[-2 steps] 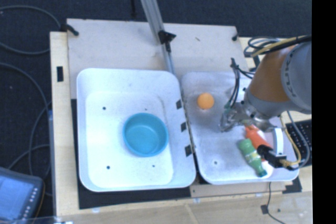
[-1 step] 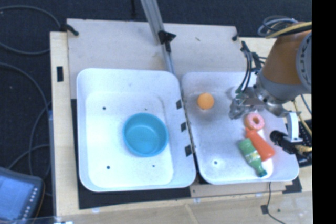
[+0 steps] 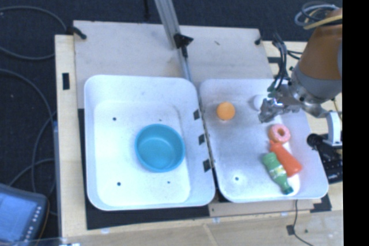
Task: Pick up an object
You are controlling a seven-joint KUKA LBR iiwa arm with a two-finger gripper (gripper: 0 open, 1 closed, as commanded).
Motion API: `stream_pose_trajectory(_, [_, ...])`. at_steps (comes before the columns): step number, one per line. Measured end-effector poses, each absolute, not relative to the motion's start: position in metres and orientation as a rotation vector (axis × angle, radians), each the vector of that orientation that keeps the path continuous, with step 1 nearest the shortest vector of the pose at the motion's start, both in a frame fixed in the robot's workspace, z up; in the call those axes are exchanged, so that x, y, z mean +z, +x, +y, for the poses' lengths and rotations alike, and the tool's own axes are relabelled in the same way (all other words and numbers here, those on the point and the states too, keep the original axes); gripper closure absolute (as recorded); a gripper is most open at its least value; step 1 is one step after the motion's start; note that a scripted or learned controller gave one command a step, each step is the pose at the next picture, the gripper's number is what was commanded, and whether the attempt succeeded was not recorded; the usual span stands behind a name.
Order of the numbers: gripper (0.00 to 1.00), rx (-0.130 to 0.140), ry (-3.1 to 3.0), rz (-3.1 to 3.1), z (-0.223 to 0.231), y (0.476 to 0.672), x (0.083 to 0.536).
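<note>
the jaws hang low in the right bin, just above the pink ring and near the orange ball, likely to grab one, but i cannot tell if they are open.

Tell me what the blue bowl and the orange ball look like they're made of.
The blue bowl in the left bin looks like molded plastic: uniform color, smooth with a soft sheen along its rim. The orange ball in the right bin looks matte, with no highlight, so possibly foam, rubber or dull plastic; the view is too coarse to settle it.
</note>
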State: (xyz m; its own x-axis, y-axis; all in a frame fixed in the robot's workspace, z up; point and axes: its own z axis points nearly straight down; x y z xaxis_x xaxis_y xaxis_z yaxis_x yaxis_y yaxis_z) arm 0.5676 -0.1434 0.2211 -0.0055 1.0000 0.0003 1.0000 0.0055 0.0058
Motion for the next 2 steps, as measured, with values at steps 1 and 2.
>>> stream_pose_trajectory(1, [1.00,0.009,2.209,2.231,-0.089,0.565,0.237])
stream_pose_trajectory(2, [1.00,0.000,2.214,2.231,-0.041,0.561,0.229])
